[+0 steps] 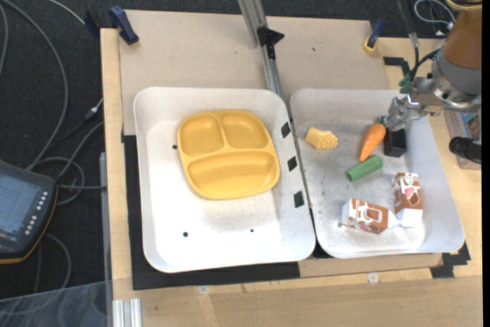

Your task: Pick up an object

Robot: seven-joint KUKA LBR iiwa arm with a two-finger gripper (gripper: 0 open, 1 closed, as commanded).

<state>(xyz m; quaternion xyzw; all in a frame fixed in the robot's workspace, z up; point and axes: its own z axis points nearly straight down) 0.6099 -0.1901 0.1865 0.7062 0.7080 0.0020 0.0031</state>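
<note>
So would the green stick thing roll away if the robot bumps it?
Probably. The green cylinder looks round and smooth and lies on its side, so a nudge could roll it across the right bin. It looks stiff and light, likely plastic. The carrot beside it might stop it.

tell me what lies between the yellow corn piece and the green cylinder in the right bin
Nothing: in the camera view, only bare bin floor separates the corn piece from the green cylinder.
</note>
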